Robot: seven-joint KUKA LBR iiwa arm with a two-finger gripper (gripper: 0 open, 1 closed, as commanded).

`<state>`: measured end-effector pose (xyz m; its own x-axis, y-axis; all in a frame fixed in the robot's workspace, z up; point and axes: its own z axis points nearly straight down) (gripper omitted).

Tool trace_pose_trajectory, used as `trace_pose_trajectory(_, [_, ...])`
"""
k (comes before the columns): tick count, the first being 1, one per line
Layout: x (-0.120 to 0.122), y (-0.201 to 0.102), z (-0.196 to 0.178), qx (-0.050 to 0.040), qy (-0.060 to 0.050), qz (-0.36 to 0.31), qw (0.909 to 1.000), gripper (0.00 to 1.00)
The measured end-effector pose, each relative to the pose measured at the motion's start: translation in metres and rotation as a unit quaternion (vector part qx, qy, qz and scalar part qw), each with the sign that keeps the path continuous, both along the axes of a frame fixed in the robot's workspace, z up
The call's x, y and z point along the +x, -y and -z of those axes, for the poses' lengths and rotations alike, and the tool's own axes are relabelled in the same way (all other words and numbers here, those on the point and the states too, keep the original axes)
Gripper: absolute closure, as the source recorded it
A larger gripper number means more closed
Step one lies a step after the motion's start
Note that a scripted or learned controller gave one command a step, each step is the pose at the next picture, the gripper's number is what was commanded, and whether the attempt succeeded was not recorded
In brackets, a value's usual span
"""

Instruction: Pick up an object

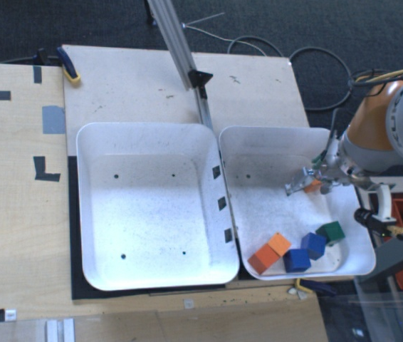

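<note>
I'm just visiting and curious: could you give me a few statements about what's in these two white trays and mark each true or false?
1. The blocks lie in the right bin. True.
2. The blocks sit in the far corner by the metal pole. False: they cluster at the near edge.
3. A green block is among them. True.
4. The gripper hovers over the left bin. False: it is over the right bin.
5. Every block is blue. False: some are orange, one green.

Robotics lab: plywood bench, aluminium camera mast, loose cables, dark carpet.
</note>
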<state>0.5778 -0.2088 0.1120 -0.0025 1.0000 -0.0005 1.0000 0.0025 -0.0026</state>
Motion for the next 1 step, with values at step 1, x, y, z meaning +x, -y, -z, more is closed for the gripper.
trace_pose_trajectory(1, [-0.0204, 0.0002, 0.0217, 0.0001, -0.001, 0.001, 1.0, 0.0])
